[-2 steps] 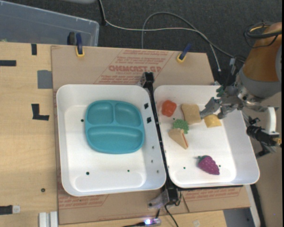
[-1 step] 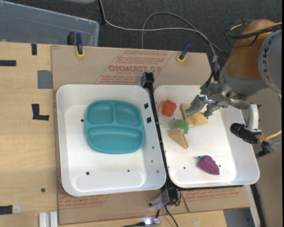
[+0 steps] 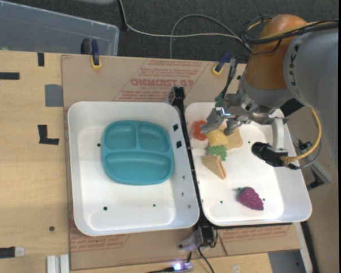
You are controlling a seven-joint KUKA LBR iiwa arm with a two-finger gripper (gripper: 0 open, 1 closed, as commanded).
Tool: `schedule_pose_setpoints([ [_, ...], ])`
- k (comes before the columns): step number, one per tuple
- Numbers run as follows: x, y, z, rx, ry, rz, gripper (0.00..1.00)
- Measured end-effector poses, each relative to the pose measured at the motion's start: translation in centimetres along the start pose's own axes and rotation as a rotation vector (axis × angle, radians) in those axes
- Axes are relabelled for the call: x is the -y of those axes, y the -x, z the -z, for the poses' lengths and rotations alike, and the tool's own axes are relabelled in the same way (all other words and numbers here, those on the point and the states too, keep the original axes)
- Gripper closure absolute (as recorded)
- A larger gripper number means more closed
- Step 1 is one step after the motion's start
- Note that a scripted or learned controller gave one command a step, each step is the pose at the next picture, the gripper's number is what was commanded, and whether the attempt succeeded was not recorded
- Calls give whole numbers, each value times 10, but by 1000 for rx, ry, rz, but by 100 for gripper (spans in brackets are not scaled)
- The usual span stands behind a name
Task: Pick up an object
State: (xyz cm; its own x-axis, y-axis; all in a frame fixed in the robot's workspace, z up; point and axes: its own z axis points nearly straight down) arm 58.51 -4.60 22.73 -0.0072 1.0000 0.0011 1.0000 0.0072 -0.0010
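Two white bins side by side on counter. Arm (image 3: 284,50) reaching in from right, wrist bent down over right bin's (image 3: 290,201) far-left corner. Hand (image 3: 224,123) poised above yellow cheese block (image 3: 224,139); finger state impossible to tell. Sandwich wedge (image 3: 215,165) just beside, pointing toward near-right corner. Grapes (image 3: 250,198) nearer.

A pale wooden bench top (image 3: 23,152) carries black tape marks (image 3: 44,134) and a brown cardboard sheet (image 3: 153,79) printed with red lettering. Two clamps (image 3: 95,54) pin the sheet's far edge. Behind lies dark, carpet-like floor (image 3: 176,4), a clear plastic tub (image 3: 51,30), and a thin cable (image 3: 159,33).
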Motion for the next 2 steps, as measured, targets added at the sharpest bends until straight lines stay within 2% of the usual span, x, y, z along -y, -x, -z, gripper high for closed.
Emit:
schedule_pose_setpoints([
  [1,-15,-46,2,1,0,-2,100],
  [2,-16,-104,-8,1,-2,-1,100],
])
